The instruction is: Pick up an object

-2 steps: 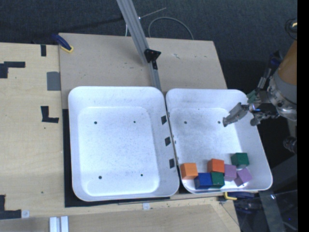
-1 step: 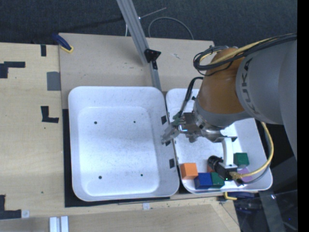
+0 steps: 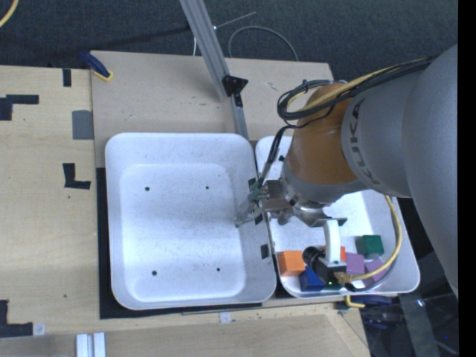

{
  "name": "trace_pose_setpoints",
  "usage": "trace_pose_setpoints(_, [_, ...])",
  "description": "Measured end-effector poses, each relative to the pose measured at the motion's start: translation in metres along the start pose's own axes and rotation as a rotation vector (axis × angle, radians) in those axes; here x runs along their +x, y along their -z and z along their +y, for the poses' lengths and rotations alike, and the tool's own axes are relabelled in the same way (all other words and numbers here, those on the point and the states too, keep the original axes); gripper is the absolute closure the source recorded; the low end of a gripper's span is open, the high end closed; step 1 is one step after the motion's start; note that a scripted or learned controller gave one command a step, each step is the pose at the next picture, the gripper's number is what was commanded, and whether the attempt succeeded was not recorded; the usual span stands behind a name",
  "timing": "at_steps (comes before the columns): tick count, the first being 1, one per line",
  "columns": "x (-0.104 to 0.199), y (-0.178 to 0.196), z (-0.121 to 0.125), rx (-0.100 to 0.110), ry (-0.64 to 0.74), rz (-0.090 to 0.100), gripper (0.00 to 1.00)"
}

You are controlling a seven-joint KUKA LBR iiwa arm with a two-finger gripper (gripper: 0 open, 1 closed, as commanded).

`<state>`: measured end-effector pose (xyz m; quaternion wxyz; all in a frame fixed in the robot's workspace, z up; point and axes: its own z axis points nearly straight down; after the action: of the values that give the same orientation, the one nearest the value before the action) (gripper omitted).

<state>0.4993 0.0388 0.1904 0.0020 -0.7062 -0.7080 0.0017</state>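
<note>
My gripper point(image 3: 255, 204) hangs over the rims where the two white bins meet, low over the right edge of the left bin point(image 3: 178, 192). Nothing is visibly held in it. The grey and orange arm covers most of the right bin point(image 3: 407, 272). Small blocks lie at that bin's near end: an orange block point(image 3: 291, 262), a blue block point(image 3: 312, 280), a purple block point(image 3: 357, 263) and a green block point(image 3: 370, 243). They lie below and to the right of the gripper, apart from it.
A grey metal bar point(image 3: 204, 36) slants down from the top toward the bins' far rim. A small blue and yellow item point(image 3: 97, 65) lies on the wooden bench at upper left. Black tape marks point(image 3: 73, 175) dot the bench at left.
</note>
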Motion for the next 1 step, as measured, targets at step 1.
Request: trace_pose_setpoints(1, [0.0211,-0.0343,-0.0009,-0.029,-0.012,-0.013,0.00])
